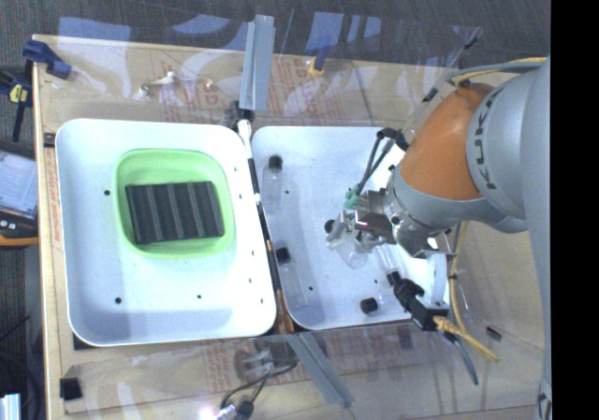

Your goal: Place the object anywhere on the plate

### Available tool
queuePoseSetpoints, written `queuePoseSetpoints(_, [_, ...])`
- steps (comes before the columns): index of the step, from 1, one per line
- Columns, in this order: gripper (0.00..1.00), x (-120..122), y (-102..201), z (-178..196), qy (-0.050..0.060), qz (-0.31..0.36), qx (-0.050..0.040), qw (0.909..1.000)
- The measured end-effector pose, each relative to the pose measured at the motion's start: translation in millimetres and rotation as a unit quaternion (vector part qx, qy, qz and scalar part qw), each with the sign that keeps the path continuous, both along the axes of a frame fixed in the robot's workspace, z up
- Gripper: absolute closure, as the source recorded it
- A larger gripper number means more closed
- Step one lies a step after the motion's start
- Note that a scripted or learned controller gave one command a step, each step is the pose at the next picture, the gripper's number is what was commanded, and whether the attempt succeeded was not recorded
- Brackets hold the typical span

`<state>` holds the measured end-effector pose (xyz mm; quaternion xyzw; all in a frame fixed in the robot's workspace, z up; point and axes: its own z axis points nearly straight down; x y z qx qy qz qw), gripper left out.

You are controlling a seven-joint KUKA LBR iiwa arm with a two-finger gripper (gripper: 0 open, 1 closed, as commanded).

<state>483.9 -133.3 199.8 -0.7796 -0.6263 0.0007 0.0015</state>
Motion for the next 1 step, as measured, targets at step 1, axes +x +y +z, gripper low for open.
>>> queuePoseSetpoints(1, [0.0, 0.0, 0.0, 0.0, 0.0, 0.0, 0.0, 1.0])
